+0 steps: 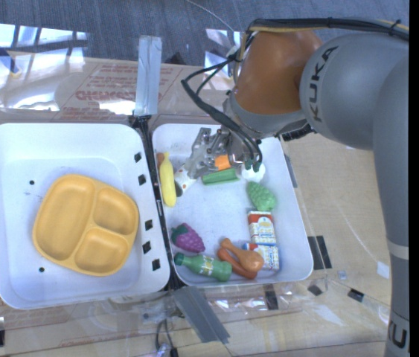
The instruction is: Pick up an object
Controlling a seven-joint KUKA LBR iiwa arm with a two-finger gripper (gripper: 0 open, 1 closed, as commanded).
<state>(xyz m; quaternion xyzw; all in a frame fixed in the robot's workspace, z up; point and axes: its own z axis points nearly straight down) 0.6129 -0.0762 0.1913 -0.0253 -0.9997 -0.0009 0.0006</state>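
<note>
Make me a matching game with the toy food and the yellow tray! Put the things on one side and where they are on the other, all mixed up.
Things:
1. yellow tray
2. banana
3. purple grapes
4. green bottle

Places:
A. at the right bin's near edge
B. alone in the left bin
C. along the right bin's left wall
D. just above the green bottle, below the banana

Pairs: 1-B, 2-C, 3-D, 4-A
</note>
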